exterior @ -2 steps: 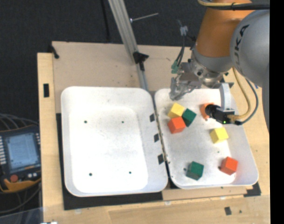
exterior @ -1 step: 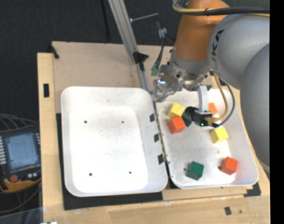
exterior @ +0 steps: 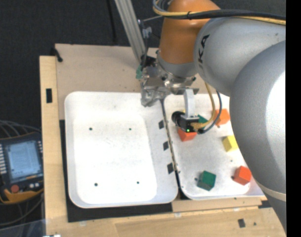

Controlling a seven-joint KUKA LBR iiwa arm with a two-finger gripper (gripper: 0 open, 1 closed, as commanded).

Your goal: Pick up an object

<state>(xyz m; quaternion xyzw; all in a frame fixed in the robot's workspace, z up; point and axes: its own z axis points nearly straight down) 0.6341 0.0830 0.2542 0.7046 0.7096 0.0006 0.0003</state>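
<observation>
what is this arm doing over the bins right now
The robot arm reaches in from the right, with its gripper low over the back where the left bin meets the right bin. A red block, yellow block, green block and orange block all lie in the right bin, so nothing looks picked up yet.

fixed camera above the bench [exterior: 91, 68], looking down aslant
</observation>
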